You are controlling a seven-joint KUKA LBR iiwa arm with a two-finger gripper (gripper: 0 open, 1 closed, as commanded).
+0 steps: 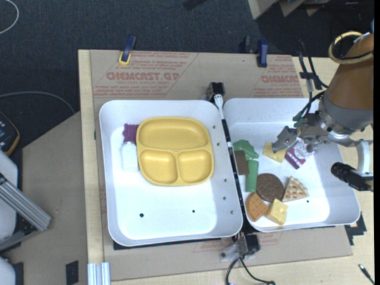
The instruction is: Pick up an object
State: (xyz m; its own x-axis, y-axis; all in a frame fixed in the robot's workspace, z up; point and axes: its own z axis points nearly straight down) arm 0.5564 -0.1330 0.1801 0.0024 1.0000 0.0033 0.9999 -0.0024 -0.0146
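1. Nearest me, along the near edge of the right shallow white plastic bin (332, 215), the toy food sits packed: a round tan waffle (256, 206), a yellow cheese cube (277, 211), a brown chocolate cookie (269, 186) and a pizza slice (294, 190), all touching or nearly so.
2. Farther back, the grey end effector (295, 140) hangs low over a pale yellow cheese wedge (274, 154) and a small purple-and-white packet (295, 156). I cannot tell whether its fingers are spread or pressed together.
3. These two lie just beside each other, so a closing grip may catch both or nudge one away.
4. The thin packet may slip.
5. The left bin holds a yellow divided plastic tray (174, 149).
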